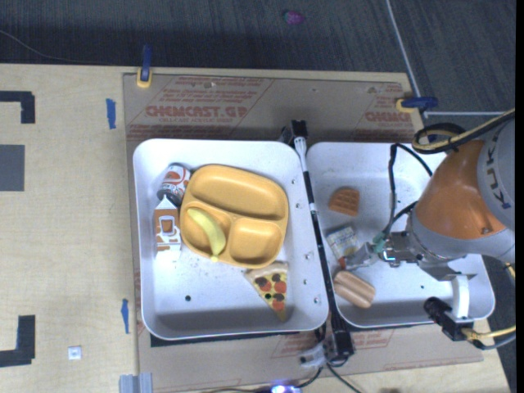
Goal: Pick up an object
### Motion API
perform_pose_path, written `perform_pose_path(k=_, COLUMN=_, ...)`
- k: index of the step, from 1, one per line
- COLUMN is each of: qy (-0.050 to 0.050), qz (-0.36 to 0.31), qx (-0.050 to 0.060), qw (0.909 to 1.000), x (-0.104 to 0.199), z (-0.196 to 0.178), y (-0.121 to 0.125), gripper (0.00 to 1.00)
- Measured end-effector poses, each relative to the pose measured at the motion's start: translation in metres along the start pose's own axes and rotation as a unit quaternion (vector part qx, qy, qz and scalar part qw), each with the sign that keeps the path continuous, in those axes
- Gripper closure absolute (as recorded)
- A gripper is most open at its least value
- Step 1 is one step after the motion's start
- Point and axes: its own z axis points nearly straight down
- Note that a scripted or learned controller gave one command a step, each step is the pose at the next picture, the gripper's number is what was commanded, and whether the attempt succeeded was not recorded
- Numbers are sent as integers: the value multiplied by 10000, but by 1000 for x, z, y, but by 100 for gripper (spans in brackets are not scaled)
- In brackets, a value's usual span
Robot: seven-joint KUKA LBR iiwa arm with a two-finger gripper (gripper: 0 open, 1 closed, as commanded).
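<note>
Two white bins sit side by side on the bench. Left bin (155, 244): a large yellow divided tray (235, 213) fills the middle, with a banana (206, 229) lying in its lower left compartment. A small can (173, 183) lies at the tray's upper left, an orange-and-white carton (166, 228) just below it along the left wall, and a pizza slice (272, 286) near the bottom right corner.

Right bin (458, 305): a toast-coloured waffle piece (345, 200) lies in the upper left, a clear crumpled wrapper (341, 238) below it, and a hot dog bun (354, 288) near the lower left corner.

The arm comes in from the right, orange band over the right bin. The gripper (366, 253) sits low between wrapper and bun, close to both. Finger spacing too blurred to read; cannot tell whether it grips anything.
</note>
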Motion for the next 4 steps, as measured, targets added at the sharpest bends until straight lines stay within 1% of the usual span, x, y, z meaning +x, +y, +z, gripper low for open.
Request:
perform_pose_path(k=1, qy=-16, qz=8, qx=-3, qw=10000, x=2, z=0, y=0, gripper=0)
perform_pose_path(k=4, qy=-21, qz=9, qx=-4, qw=10000, x=3, z=0, y=0, gripper=0)
